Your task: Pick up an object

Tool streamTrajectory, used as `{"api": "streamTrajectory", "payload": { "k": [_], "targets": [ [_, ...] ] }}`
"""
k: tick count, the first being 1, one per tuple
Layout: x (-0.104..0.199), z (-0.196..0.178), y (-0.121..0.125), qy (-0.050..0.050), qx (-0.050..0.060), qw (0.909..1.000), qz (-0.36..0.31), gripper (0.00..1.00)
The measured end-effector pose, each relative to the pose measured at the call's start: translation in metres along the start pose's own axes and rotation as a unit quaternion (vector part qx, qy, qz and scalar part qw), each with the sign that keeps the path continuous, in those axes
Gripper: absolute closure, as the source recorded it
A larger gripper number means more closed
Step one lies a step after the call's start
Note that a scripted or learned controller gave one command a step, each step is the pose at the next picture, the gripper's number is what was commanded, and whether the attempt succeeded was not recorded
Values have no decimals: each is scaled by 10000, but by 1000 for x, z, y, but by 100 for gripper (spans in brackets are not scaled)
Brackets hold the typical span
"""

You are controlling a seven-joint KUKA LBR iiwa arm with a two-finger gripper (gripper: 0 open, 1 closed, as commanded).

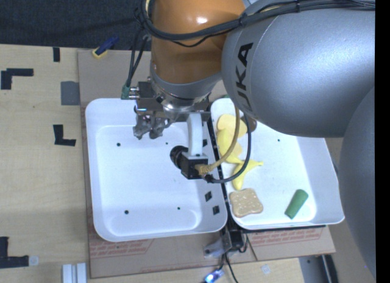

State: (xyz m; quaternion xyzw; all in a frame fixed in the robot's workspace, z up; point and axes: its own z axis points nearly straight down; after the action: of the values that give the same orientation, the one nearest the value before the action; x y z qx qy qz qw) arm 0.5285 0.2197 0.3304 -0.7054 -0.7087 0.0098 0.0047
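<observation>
My gripper (150, 131) hangs from the orange wrist over the far part of the left white bin (103, 215), just above its floor. I see no object under it or beside it. The objects lie in the right bin (323, 172): a yellow banana-shaped toy (232, 145) against the dividing wall, a tan cracker-like square (245, 202) near the front, and a small green cylinder (297, 204) at the front right. The arm hides the far part of the right bin.
The big grey arm link covers the upper right of the view. A black fitting with a cable (186, 161) hangs from the wrist near the bins' shared wall. Cardboard and a wooden bench top surround the bins.
</observation>
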Motion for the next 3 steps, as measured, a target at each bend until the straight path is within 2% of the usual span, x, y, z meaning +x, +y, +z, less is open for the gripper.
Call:
{"api": "streamTrajectory", "payload": {
  "k": [1,2,3],
  "targets": [
    [14,-136,-30,65,-149,9999,-10,100],
    [12,-208,49,45,-148,9999,21,100],
    [13,-103,-52,7,-28,10000,-5,100]
  ]
}}
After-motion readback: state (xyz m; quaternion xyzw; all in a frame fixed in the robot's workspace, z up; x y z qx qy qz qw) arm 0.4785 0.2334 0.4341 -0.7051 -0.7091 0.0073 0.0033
